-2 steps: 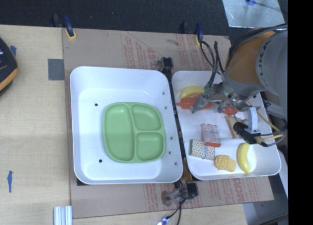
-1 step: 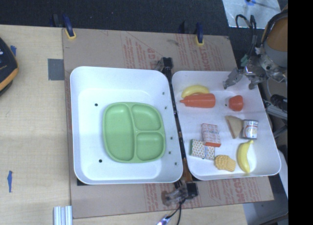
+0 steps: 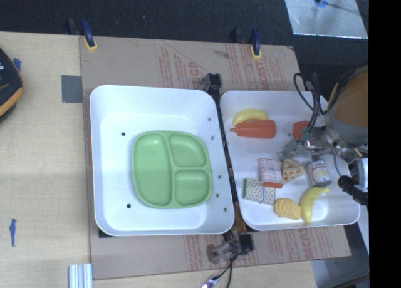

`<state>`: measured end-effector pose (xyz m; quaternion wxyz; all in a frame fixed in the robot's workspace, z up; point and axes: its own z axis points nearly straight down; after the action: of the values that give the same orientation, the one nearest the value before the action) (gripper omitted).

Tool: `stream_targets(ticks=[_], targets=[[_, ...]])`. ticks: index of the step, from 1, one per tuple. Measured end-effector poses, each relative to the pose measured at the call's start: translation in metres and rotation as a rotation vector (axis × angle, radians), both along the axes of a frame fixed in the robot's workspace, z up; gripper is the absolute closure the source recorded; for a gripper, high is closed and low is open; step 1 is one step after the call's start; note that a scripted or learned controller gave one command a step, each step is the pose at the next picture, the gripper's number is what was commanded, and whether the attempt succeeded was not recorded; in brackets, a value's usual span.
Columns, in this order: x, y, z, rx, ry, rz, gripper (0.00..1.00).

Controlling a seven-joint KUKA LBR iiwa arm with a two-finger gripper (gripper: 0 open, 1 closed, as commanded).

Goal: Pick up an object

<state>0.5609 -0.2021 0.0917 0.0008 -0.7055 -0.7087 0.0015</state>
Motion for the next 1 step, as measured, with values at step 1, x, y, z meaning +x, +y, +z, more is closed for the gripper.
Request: stream_targets(ticks=[1], targets=[[0.0569, -0.01, 0.0006, 0.001, -0.002, -0.001, 0.0]])
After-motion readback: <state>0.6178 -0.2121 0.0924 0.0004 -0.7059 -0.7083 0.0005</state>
